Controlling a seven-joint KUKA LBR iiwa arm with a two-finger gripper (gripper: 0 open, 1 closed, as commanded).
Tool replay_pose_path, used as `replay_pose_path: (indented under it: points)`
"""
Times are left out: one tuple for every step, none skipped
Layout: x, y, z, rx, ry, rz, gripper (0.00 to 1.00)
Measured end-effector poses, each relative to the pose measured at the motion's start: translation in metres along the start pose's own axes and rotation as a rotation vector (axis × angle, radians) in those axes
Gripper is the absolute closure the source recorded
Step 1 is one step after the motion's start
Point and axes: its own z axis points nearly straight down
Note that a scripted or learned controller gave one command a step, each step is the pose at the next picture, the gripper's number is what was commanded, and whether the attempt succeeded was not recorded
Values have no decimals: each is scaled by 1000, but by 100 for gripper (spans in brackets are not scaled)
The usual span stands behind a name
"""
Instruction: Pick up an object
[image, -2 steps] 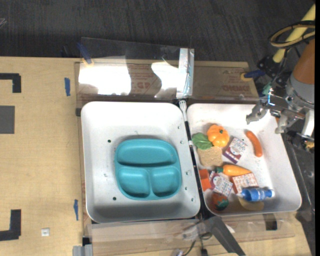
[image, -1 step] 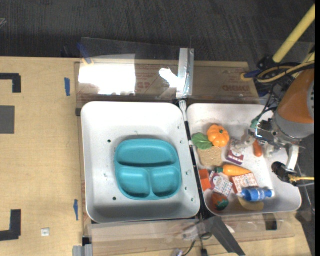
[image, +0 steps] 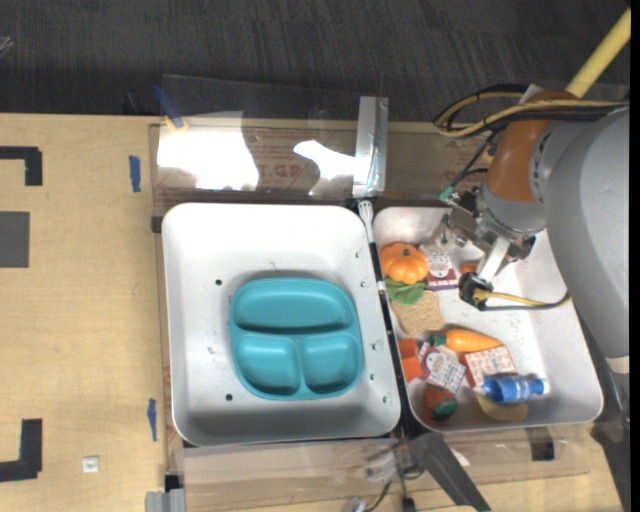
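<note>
Teal tray (image: 295, 335) in L bin (image: 190, 250); pumpkin (image: 405, 263), carrot (image: 472, 341), bottle (image: 512, 387) in R bin (image: 560, 340).

Chunky grey arm (image: 600, 200), pretty smooth and rounded, with a bright orange band (image: 512, 165) just above a silvery metal wrist (image: 490, 225).

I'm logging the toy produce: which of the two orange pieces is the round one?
The pumpkin, squat and round, farther up the right bin; the carrot lies lower down, long and tapered.
</note>
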Motion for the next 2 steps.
replay_pose_path:
  points:
    - [-70, -73, -2, -8, 1, -484, 0]
    - [-112, -119, 5, 12, -4, -478, 0]
